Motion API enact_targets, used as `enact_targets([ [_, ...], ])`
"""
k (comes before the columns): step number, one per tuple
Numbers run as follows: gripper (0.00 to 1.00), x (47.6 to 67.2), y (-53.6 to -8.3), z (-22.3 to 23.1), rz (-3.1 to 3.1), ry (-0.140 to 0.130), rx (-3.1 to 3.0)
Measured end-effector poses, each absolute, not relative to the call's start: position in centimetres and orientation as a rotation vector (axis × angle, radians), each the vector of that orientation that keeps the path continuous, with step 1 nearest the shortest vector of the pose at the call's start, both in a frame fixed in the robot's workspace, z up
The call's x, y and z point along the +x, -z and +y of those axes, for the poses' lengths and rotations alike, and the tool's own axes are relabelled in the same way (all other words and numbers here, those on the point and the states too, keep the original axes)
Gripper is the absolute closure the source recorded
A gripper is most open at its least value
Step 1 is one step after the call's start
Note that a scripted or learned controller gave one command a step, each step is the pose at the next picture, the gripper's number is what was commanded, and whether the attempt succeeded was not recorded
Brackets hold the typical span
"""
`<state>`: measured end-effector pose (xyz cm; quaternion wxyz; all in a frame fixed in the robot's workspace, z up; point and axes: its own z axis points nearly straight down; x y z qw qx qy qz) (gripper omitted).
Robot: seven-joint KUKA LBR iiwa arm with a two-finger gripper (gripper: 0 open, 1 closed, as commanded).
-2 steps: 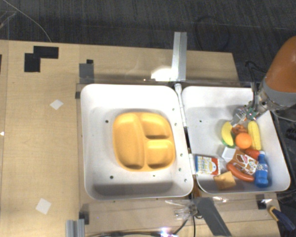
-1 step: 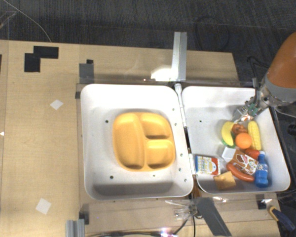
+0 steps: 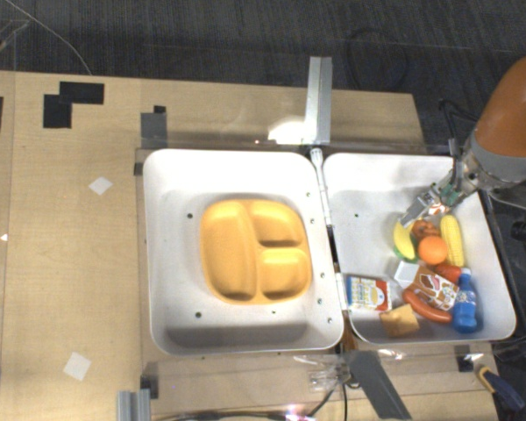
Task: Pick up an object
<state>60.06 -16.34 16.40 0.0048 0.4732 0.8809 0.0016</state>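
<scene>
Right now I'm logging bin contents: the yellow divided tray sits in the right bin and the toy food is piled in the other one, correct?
Not quite. The camera view shows the yellow divided tray in the left bin; the toy food is piled in the right bin.

This is a robotics lab. A plywood counter carries two white bins clamped in metal brackets, black tape marks sit at its corner, cables trail along the front edge, and dark carpet lies beyond it.
</scene>
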Motion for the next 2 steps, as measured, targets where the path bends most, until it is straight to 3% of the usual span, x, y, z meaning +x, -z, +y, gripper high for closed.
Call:
enact_targets([
  [1,0.00,61.0,-12.2,-19.3,2.735,-0.018,1.470],
  [2,0.00,56.8,-9.4,-20.7,2.810,-0.006,1.357],
])
